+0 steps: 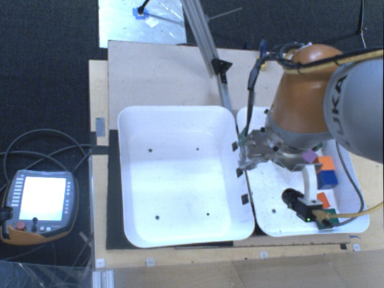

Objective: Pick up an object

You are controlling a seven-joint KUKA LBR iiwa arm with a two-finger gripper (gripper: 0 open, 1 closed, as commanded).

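Low over the right bin (264, 224), the gripper (247, 155) sits by its left wall; whether it is open or closed cannot be told. Blocks lie at that bin's right side: purple (309, 156), orange (326, 162), blue (328, 178). Beside it, the left bin (180, 125) rests on the tabletop (162, 71).

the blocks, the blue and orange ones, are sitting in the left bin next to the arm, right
Not quite: the camera view shows the blue block and orange block in the right bin, next to the arm, not the left bin.
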